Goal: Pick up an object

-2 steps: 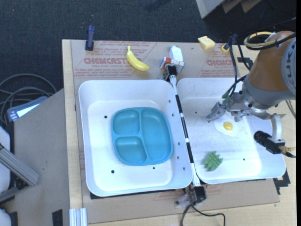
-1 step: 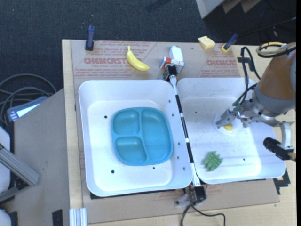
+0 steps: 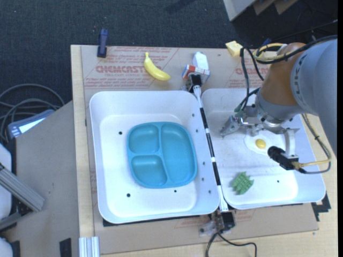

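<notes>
My gripper (image 3: 258,135) hangs over the middle of the right bin (image 3: 308,189), under the grey wrist and orange band. Its two fingers (image 3: 229,126) are spread apart, so it stands open with nothing held between them. A white fried egg with a yellow yolk (image 3: 259,143) lies on the bin floor right at the gripper, partly under it. A small green leafy piece (image 3: 242,182) lies nearer the front of the same bin, apart from the gripper.
The left bin (image 3: 107,116) holds a blue divided plate (image 3: 161,154). Behind the bins on the bench lie a banana (image 3: 156,68), a small white and red box (image 3: 197,67), a yellow scrap (image 3: 233,48) and a dark blue item (image 3: 102,42). Black and yellow cables trail from the arm.
</notes>
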Robot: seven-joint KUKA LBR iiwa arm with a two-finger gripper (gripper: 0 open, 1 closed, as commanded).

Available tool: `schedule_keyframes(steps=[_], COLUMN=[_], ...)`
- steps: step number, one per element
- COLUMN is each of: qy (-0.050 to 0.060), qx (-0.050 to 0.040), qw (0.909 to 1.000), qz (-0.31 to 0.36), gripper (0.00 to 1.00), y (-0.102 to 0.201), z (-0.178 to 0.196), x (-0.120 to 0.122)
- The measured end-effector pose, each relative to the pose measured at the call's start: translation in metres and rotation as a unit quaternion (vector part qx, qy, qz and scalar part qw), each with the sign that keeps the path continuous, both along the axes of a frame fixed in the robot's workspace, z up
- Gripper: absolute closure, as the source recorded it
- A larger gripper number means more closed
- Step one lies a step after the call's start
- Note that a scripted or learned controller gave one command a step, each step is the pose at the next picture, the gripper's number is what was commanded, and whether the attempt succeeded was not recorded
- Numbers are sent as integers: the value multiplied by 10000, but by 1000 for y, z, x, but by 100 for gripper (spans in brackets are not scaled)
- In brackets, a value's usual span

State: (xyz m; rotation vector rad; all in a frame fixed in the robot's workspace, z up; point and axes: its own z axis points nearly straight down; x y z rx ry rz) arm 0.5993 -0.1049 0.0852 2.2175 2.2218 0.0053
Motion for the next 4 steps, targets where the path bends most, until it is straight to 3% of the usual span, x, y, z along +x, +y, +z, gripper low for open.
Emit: schedule_keyframes(steps=[1,2,3,4], qy=[-2,31,28,31], qx=[-9,-7,-5,-1], qw=[10000,10000,10000,10000], qz=[-6,-15,-16,-12], gripper=[0,0,0,0], y=[-11,-48,-87,-94], z=[156,121,103,79], x=[25,-12,-28,-25])
